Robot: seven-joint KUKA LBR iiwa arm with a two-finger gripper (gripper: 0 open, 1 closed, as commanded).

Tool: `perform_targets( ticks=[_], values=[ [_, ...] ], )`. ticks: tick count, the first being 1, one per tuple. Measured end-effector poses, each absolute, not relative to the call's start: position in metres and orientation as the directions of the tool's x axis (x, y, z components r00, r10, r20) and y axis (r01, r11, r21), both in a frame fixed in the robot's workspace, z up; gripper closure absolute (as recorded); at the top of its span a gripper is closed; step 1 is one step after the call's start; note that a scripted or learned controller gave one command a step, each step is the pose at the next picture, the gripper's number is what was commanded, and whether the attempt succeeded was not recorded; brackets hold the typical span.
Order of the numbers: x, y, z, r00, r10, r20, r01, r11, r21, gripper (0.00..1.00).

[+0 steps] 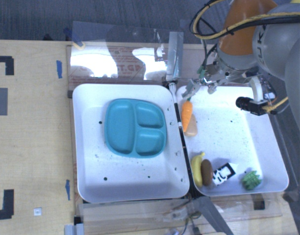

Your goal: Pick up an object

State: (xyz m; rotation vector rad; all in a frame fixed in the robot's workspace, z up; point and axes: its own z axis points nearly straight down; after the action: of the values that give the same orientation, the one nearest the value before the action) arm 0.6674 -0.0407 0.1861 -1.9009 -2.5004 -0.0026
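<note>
We saw the gripper (193, 88) hanging just at twelve o'clock of the carrot (187, 113), near the right bin's (267, 146) ten o'clock corner, evidently lined up to grasp it; whether its fingers were spread or closed, we could not tell.

Right bin's (267, 146) middle lies open; carrot (187, 112) hugs its left wall.

bins (91, 180): I'm seeing white plastic, speckled;
tray (136, 128): smooth matt teal plastic;
bench (30, 131): pale wood;
carrot (187, 112): glossy orange plastic
</note>
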Motion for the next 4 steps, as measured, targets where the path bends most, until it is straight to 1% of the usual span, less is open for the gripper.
perform_targets(
  ticks=[1, 2, 3, 4],
  values=[
    [0.667, -0.035, 0.186, -0.363, 0.932, 0.000, 0.932, 0.363, 0.000, 0.00],
    [0.659, -0.043, 0.186, -0.463, 0.887, -0.001, 0.887, 0.463, 0.001, 0.00],
    [0.664, -0.102, 0.090, -0.693, 0.721, 0.013, 0.721, 0.693, -0.011, 0.00],
    [0.667, -0.097, 0.218, -0.820, 0.572, -0.016, 0.572, 0.820, 0.009, 0.00]
  ],
)
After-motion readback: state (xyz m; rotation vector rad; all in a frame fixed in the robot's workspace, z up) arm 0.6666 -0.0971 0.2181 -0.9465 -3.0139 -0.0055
